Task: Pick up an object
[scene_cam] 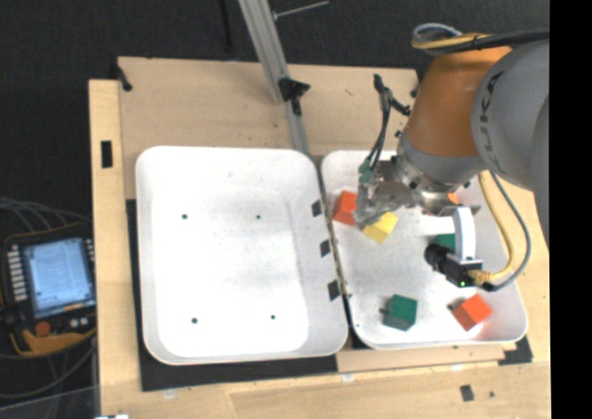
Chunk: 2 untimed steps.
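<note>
My gripper (373, 209) hangs over the upper left part of the right bin (421, 338), reaching down from the grey and orange arm. Right at its tip lies a yellow block (381, 227), and an orange block (344, 208) sits just to its left near the bin's left wall. The wrist hides the fingertips. A dark green block (400, 312) rests near the bin's front. An orange-red block (471, 312) lies at the front right corner. A bit of green object (446, 241) peeks out beside the arm's white fitting.
The left bin (222, 251) stands beside the right one, separated by a rim with black clips (326, 246). A metal pole (264, 29) slants up from behind the bins. A pendant with a lit screen (51, 283) lies off the bench's left side.
</note>
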Motion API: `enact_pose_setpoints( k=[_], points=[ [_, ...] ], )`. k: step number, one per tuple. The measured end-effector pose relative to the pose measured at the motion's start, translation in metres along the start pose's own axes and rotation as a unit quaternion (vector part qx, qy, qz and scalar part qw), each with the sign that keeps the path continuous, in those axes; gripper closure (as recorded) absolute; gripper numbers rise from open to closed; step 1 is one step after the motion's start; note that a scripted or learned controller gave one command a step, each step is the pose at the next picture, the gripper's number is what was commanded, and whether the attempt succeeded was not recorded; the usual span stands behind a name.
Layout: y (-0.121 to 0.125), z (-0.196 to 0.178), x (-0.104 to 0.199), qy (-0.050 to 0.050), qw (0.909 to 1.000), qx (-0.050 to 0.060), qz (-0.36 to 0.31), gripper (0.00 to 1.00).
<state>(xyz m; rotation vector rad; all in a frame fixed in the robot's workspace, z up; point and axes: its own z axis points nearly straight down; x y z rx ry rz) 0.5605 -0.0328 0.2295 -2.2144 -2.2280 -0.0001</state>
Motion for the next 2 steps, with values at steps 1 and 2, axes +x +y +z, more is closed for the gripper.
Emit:
enact_pose_setpoints(
  k=[1,2],
  points=[
    [0.020,-0.011,0.054,0.001,1.0000,-0.001,-0.001,1.00],
    [0.038,-0.017,0.111,0.001,1.0000,-0.001,-0.001,1.00]
  ],
)
